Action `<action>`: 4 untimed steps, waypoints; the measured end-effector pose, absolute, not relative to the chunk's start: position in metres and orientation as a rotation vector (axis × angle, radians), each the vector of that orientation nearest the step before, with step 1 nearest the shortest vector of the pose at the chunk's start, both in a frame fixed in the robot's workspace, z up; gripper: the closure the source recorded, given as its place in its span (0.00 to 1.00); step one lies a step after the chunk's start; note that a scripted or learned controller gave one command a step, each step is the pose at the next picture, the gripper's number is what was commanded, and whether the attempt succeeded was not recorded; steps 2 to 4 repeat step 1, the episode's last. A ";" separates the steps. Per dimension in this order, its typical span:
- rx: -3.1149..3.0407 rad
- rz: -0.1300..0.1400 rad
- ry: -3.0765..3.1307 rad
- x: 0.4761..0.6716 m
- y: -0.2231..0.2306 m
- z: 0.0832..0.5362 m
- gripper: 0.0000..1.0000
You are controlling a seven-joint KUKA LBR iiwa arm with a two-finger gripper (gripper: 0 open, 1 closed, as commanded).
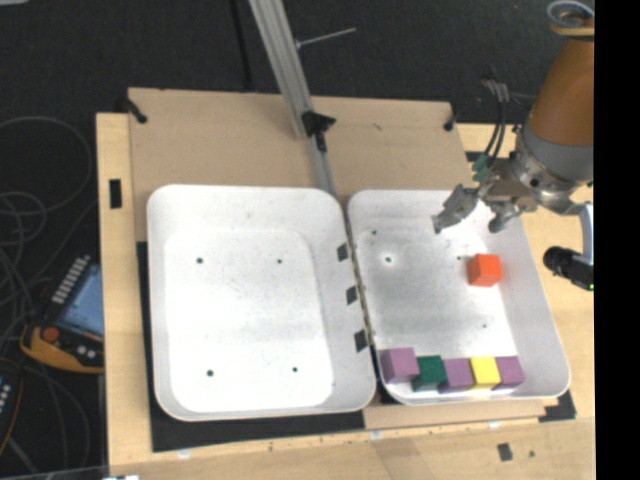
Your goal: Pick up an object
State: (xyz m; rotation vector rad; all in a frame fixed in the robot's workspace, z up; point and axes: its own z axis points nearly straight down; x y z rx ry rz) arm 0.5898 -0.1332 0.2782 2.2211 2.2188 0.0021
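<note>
arm cut off at right edge; gripper [476,214] fingers spread, nothing between them.
left bin [180,268] smooth white, speckled. right bin [410,268]: row of blocks [453,370] along near wall, purple, green, purple, yellow, purple. orange cube [484,269] apart, just below gripper.

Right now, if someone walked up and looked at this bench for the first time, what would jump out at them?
Probably the lone orange block, bright against the right bin, lying apart from everything else. Above it hangs the arm's gripper, jaws spread and holding nothing. Along that bin's near edge sits a row of blocks: purple, green, purple, yellow, purple.
</note>
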 end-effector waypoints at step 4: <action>2.229 -0.009 2.217 0.570 -0.188 0.219 0.00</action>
